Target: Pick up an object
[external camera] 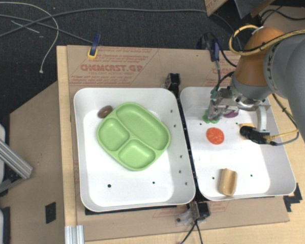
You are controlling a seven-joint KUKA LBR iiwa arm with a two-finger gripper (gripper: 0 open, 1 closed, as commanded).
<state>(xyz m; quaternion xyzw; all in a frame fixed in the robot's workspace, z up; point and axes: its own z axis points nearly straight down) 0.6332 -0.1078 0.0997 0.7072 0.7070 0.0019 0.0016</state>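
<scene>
Gripper [219,110] down in the right bin [274,182]; can't tell its state
Green object [210,118] touching its tip; red object [215,135] just below; purple object [232,113] beside it

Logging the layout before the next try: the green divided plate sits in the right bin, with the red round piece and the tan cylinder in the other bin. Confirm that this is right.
Not quite. The camera view shows the green divided plate in the left bin, not the right one. The red round piece and the tan cylinder lie in the other, the right bin.
</scene>
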